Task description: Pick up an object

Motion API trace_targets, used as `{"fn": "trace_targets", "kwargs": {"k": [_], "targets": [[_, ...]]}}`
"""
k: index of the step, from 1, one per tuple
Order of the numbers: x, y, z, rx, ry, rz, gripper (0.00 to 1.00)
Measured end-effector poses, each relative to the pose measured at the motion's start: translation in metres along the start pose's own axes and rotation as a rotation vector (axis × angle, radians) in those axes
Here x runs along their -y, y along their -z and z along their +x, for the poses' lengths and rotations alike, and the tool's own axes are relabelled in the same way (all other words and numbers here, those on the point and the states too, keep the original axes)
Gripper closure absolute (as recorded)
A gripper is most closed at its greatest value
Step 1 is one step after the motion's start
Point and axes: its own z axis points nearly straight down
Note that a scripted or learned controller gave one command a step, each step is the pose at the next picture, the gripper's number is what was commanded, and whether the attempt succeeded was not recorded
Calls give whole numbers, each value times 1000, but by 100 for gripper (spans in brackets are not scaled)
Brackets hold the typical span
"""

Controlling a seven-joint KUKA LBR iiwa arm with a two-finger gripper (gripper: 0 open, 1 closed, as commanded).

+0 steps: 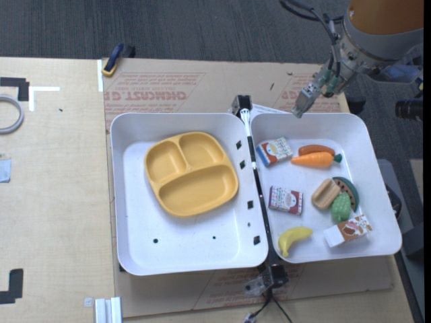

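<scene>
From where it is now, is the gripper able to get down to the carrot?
Probably yes. The gripper hangs over the right bin's far edge, and the carrot lies uncovered just below, a sausage touching its far side.

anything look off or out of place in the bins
Nothing stands out. The yellow divided plate lies flat in the left bin. The toy foods, such as the carrot and banana, lie loose but unspilled inside the right bin. The gripper hovers above that bin's far rim.
</scene>
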Motion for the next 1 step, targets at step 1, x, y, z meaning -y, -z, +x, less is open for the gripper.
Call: {"fn": "trace_targets", "kwargs": {"k": [1], "targets": [[-7,-136,65,-2,-25,1,100]]}}
